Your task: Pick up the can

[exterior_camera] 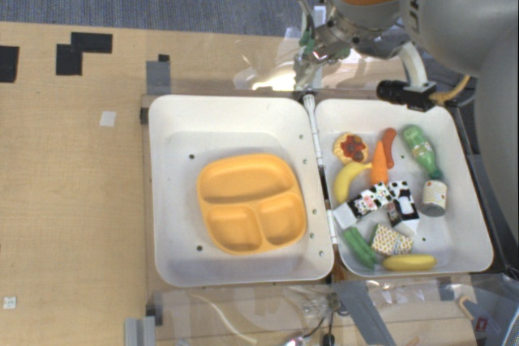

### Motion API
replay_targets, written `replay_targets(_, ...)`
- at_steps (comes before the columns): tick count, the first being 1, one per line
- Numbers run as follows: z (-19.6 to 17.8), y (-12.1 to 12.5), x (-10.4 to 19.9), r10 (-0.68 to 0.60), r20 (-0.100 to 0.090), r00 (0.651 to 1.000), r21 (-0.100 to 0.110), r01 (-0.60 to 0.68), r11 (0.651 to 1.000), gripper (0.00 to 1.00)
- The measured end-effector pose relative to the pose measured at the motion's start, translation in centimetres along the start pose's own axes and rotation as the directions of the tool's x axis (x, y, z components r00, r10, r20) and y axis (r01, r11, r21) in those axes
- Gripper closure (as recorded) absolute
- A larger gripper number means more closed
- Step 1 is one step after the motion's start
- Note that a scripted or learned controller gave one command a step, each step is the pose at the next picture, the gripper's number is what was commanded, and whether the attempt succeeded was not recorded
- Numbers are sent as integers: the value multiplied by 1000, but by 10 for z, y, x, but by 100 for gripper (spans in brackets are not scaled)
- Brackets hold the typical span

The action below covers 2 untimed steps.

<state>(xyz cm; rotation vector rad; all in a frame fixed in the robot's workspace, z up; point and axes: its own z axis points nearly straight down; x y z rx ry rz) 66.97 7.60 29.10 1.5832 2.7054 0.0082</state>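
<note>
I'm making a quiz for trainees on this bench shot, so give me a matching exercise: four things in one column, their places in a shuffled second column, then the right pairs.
Things:
1. can
2. yellow tray
3. green bottle
4. gripper

Places:
A. left bin
B. above the far rim, where the two bins meet
C. right bin, right side, nearer than the bottle
D. right bin, far right corner

Pairs: 1-C, 2-A, 3-D, 4-B

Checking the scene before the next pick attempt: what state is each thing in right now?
can: lying tilted in the right bin, not gripped
green bottle: lying on its side
orange divided tray: flat in the left bin, nothing in it
carrot: lying beside the pizza toy
two bananas: lying loose
gripper: above the bins' far edge, holding nothing visible
</note>
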Motion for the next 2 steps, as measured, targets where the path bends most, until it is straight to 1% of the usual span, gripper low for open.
replay_targets(1, -62, -6, 32, 181, 0, 984, 1, -181, 984, 100)
replay_targets(2, 1, -3, -5, 25, -1, 1000, 2, -25, 1000, 100)
